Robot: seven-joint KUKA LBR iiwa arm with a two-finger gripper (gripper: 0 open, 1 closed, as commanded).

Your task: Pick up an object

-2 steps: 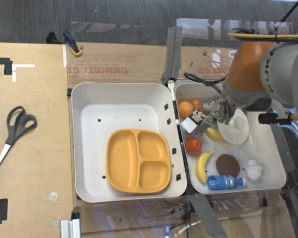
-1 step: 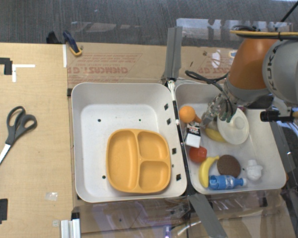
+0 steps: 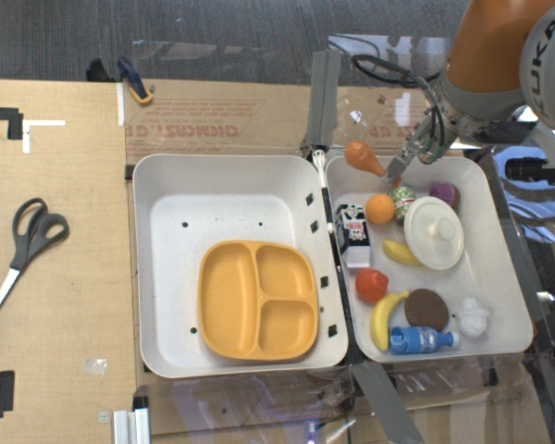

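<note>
Carrot toy [image 3: 359,154] lies at the far edge of the right bin [image 3: 505,248], close to the corner by the divider and partly up on the rim. It is bright orange, with a rounded bulb at one end and a short taper pointing toward me. My gripper [image 3: 395,170] hangs at a slant just beside that tapered tip, low over the bin, and nothing is visibly held in it; whether it is spread or pressed together I cannot tell from this angle. Just below my tip sit an orange ball [image 3: 380,209] and a green speckled ball [image 3: 404,197], touching a white lidded bowl [image 3: 433,232]. The left bin [image 3: 166,202] holds a yellow divided plate [image 3: 258,300].
</note>
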